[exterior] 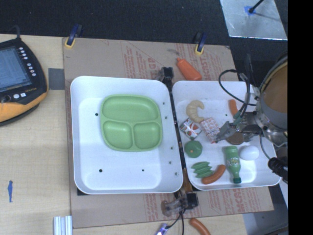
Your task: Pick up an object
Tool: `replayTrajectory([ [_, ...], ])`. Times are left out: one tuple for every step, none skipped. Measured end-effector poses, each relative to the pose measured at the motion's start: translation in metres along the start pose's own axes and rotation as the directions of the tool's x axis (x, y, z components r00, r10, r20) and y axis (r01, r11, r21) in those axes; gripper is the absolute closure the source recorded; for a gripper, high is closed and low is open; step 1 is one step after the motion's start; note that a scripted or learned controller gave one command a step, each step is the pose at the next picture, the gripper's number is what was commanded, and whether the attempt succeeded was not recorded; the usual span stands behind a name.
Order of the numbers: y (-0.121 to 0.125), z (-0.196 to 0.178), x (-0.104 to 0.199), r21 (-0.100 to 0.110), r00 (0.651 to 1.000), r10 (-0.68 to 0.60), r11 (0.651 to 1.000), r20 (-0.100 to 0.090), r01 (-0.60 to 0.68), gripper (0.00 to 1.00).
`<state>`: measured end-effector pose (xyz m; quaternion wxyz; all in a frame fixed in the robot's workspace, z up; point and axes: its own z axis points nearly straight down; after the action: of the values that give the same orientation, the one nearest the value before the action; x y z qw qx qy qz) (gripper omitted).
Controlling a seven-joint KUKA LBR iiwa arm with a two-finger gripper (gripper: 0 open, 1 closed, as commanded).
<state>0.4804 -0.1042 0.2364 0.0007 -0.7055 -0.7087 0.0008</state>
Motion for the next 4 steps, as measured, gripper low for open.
replayTrajectory([
  [-0.002,0.091,-0.052,0.002,1.0,0.0,1.0,0.001,0.0,0.0],
  [0.068,0.14,-0.095,-0.006,1.0,-0.002,1.0,0.003,0.002,0.0],
  [0.069,0.129,-0.097,-0.007,1.0,-0.007,1.0,0.006,0.007,1.0],
  [0.069,0.129,-0.097,-0.007,1.0,-0.006,1.0,0.006,0.006,0.0],
])
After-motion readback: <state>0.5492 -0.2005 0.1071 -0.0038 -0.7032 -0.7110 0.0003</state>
